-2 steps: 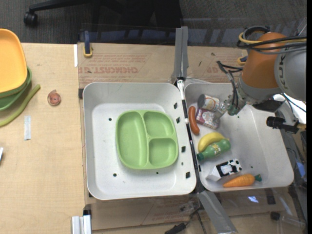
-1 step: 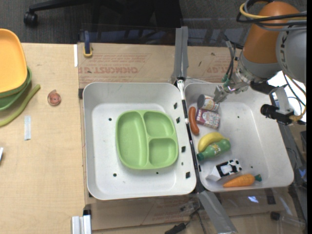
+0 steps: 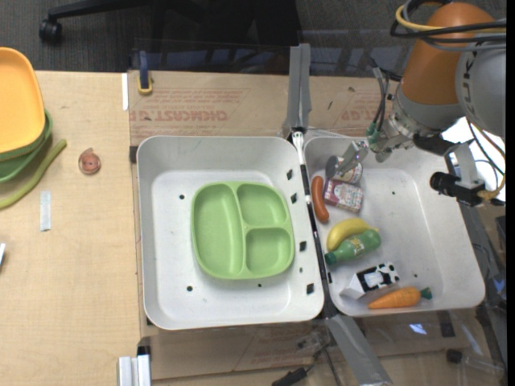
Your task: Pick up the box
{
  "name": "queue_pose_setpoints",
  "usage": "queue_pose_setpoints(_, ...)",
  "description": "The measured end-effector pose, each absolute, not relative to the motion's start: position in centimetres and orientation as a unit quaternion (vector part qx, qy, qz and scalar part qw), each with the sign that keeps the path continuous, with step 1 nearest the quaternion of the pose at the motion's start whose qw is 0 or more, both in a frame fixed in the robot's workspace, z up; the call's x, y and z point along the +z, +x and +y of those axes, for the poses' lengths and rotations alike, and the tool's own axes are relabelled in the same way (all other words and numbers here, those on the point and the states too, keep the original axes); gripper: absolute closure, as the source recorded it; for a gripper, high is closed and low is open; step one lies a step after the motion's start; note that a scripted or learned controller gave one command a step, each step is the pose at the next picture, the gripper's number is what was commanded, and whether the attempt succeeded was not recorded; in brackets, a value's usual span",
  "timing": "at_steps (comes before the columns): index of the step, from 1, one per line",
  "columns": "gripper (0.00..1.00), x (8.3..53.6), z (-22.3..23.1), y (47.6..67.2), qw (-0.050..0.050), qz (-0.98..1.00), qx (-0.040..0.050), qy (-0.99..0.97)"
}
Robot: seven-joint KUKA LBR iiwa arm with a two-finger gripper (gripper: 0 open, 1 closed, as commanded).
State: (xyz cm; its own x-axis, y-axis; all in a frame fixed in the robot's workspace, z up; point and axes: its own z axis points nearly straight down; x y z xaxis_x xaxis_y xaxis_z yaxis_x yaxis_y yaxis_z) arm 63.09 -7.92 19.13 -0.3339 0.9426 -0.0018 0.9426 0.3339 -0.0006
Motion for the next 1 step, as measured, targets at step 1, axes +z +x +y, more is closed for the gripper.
queue_pose_setpoints(1,0.0,9.74,-10.44,61.78,0.004,0.808,0.0015,0.589)
